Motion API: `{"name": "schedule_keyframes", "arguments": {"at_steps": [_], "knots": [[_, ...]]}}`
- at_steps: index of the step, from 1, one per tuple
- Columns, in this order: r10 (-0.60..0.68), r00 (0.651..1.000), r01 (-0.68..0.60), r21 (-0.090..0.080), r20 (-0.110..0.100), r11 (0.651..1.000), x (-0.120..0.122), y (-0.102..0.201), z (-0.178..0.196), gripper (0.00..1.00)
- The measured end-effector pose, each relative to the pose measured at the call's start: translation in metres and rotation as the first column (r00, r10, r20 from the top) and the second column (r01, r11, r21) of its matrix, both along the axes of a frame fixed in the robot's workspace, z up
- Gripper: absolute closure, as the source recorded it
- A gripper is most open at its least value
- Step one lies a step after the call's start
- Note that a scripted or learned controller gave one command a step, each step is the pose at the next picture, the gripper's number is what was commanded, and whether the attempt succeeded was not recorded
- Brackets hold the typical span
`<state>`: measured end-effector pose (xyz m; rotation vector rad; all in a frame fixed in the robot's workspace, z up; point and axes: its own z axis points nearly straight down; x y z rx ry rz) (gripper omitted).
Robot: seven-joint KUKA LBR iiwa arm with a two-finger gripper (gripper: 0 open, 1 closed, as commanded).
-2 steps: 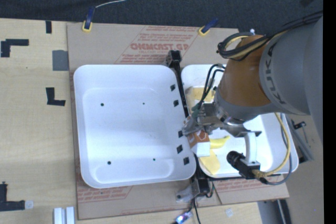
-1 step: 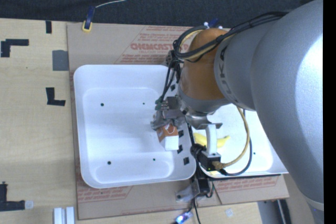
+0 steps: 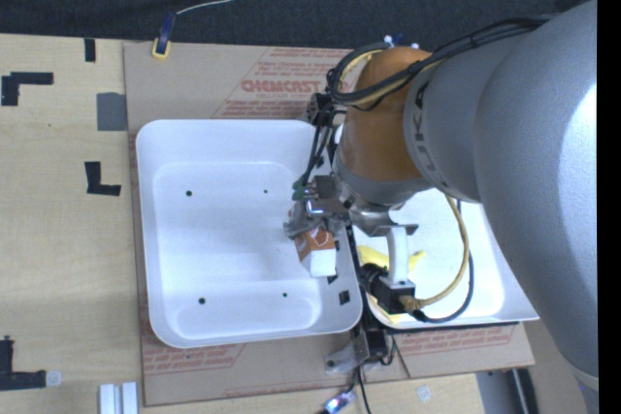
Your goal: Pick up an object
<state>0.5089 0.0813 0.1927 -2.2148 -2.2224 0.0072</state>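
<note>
- Small brown-and-white object (image 3: 317, 249) at left bin's (image 3: 165, 208) right wall, directly beneath gripper (image 3: 312, 226).
- Looks light, stiff; best pinched across narrow sides.
- Cannot tell gripper's state.

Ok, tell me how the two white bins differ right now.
The left bin lies almost wholly in sight, its floor bare except along the right wall; the right bin is largely hidden under the arm. The gripper hangs over the left bin's right side, above a small brown and white item, while the right bin holds yellow pieces. Both are shallow, white, and sit on brown cardboard.
</note>
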Motion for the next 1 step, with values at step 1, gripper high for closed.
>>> {"name": "schedule_keyframes", "arguments": {"at_steps": [1], "knots": [[-0.007,1.0,0.007,-0.002,0.008,1.0,0.0694,-0.0592,-0.0035,1.0]]}}
